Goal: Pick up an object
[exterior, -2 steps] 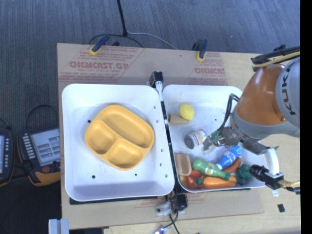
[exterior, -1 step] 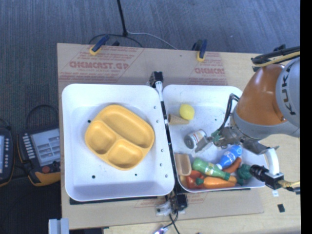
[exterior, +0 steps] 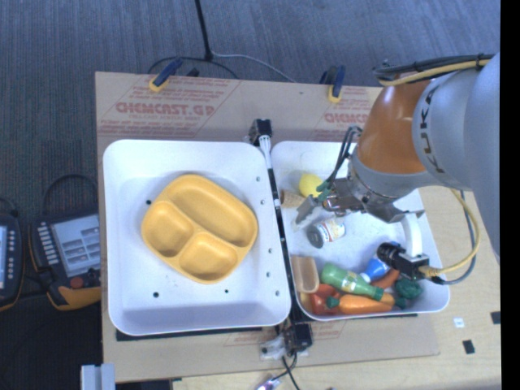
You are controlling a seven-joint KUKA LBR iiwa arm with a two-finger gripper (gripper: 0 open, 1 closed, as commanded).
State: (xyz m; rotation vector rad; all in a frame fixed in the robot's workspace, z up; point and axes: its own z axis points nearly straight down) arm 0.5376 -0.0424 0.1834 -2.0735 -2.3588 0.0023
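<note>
My gripper (exterior: 322, 207) hangs over the left half of the right bin (exterior: 280, 218), open, with nothing between its fingers. Just below it a small silver can (exterior: 326, 234) lies on its side. A yellow ball (exterior: 309, 185) rests just above and left of the gripper. Toward the bin's front edge lie a green bottle (exterior: 349, 281), an orange carrot (exterior: 363, 304), a blue piece (exterior: 374, 268), a tan wooden piece (exterior: 306, 274), a red piece (exterior: 319, 303) and a dark green leafy piece (exterior: 409, 292).
The left bin (exterior: 122, 299) holds a yellow divided plate (exterior: 199, 227). The arm's grey and orange body (exterior: 422, 136) covers the right bin's far right corner. The bins sit on a cardboard sheet (exterior: 162, 108) with clamps at its far edge.
</note>
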